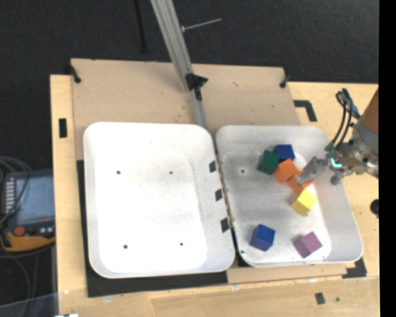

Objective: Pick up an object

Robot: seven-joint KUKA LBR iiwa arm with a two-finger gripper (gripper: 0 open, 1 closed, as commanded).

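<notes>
The right bin (pixel 336 223) holds several small blocks. A green block (pixel 268 162), a blue block (pixel 284 152) and an orange block (pixel 287 171) crowd together near its upper middle. Just below them lies a yellow block (pixel 303 201). A second blue block (pixel 263 236) and a purple block (pixel 308 244) sit near the bin's front. My gripper (pixel 307 176) reaches in from the right and hangs low over the gap between the orange and yellow blocks, its tip beside the orange one. Nothing can be seen held in it.
The left bin (pixel 152 197) lies next to the right one, parted by a hinged divider (pixel 221 193). A slanted metal rail (pixel 175 41) rises behind the bins. A control pendant (pixel 26 207) with cables sits at the far left.
</notes>
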